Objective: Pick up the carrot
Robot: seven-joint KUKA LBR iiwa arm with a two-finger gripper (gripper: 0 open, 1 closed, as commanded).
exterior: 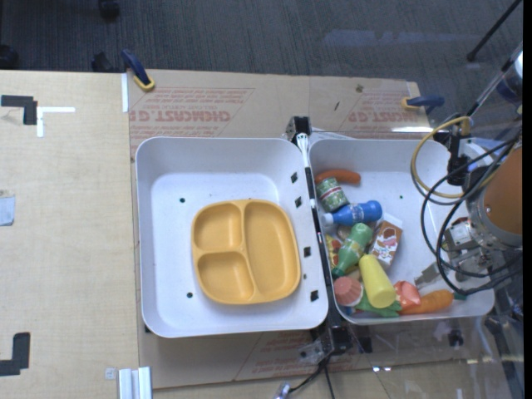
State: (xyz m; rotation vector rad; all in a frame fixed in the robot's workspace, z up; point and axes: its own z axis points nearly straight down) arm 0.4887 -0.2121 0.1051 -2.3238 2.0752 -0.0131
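Lying at the right bin's (391,160) near edge, carrot (434,301) sits beside end effector (432,274), finger state indeterminate.

The wooden bench (66,223) carries a printed cardboard sheet (216,106), clamped at its far edge by two blue clips (137,71). On the cardboard two shallow white bins sit touching: the right bin (391,160) lies just beside the gripper (465,260), the left bin (162,248) well apart from it.
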